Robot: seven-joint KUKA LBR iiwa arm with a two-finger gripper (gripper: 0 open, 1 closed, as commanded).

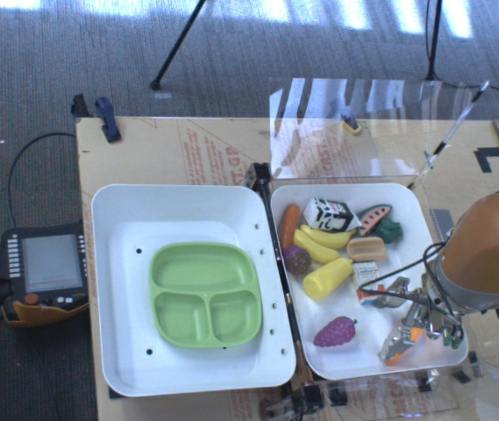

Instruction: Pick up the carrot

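The carrot (289, 224) is an orange stick lying along the left wall of the right bin (411, 196), near its far left corner and beside the bananas (319, 242). My gripper (404, 336) hangs low over the near right corner of the same bin. It is well to the right of the carrot and nearer the camera, with several toys between them. Cables and metal parts clutter its tip, and nothing from the bin is seen in it.
The right bin also holds a milk carton (330, 213), a yellow bottle (328, 279), purple grapes (335, 331), a watermelon slice (374, 218) and a bread piece (366, 248). The left bin (117, 235) holds a green divided plate (205, 292).
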